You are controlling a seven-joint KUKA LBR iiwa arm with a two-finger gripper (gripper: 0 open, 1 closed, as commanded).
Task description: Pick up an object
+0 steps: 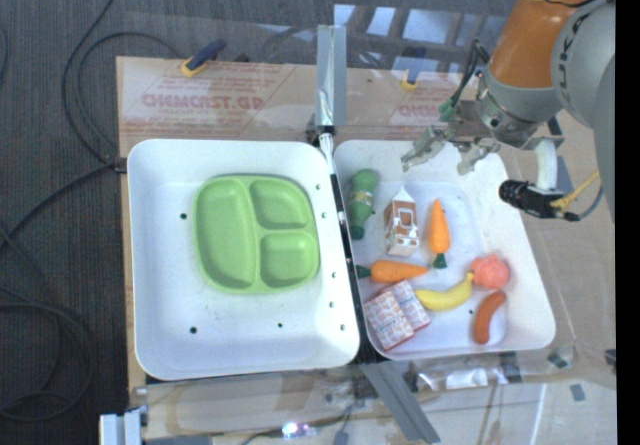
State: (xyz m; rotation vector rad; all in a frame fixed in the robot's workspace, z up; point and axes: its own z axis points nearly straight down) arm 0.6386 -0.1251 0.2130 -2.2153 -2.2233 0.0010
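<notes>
Nothing is lifted yet: gripper hangs spread and bare over the right bin, above the toys.

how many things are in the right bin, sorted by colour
orange: 3, carrot, carrot, sausage
green: 1, bottle
yellow: 1, banana
pink: 1, round fruit
white and brown: 1, carton
red and white: 1, packet
total: 8
</notes>
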